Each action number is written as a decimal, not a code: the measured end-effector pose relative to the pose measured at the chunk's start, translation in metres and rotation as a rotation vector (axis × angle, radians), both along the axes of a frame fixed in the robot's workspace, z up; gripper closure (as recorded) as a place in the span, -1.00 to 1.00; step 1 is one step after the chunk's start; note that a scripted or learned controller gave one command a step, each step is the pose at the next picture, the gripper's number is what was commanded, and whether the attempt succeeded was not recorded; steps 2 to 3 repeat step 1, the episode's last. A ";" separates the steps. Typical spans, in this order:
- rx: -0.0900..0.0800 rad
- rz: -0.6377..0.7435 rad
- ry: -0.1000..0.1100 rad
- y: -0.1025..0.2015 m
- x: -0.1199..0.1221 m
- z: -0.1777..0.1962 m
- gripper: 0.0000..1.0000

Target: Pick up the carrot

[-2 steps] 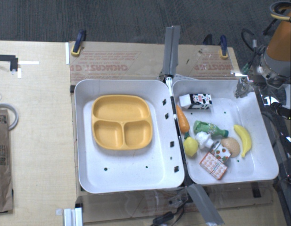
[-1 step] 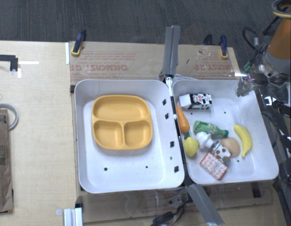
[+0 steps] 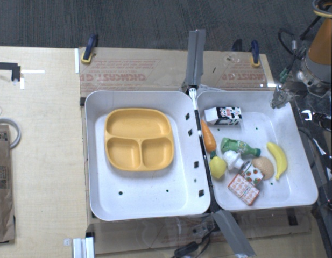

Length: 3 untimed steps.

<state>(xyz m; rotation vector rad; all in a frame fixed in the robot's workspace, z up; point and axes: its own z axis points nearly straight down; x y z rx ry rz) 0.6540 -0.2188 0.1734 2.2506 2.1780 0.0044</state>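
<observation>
The carrot lies in the right bin, hard against its left wall, well to the left of and below the gripper. A lemon sits just below its tip, a milk carton just above; bare bin floor opens on the side toward the gripper. The gripper hovers over the bin's upper right corner, holding nothing; I cannot tell how its jaws stand. The arm is cut off at the frame's edge.

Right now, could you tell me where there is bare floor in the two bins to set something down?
Left bin: bare strip in front of the yellow tray. Right bin: open floor right of the milk carton, above the banana. Crowded from the carrot down to the lemon.
</observation>
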 end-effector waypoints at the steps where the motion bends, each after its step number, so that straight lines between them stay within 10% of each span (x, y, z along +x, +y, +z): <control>1: 0.000 0.001 0.000 -0.001 0.000 0.008 1.00; 3: 0.000 0.001 0.000 -0.001 0.000 0.008 1.00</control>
